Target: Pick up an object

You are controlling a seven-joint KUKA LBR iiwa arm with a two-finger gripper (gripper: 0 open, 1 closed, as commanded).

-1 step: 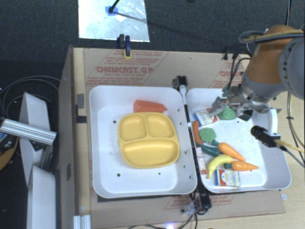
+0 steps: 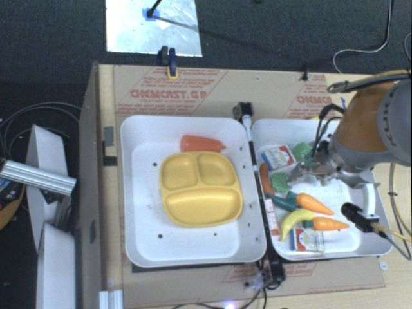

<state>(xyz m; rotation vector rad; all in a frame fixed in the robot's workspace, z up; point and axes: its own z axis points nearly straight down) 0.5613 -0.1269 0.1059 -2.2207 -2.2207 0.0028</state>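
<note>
The arm's claw (image 2: pixel 311 170) hung low over the right bin (image 2: pixel 367 246), whether spread or pinched could not be told. Just below it lay a carrot (image 2: pixel 314 204), likely pickings heaped within reach, while a yellow tray (image 2: pixel 200 188) sat well apart.

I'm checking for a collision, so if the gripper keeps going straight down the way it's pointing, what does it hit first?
Probably the green toy beside the upper carrot in the right bin; the gripper hangs just above it, though depth is unclear.
</note>
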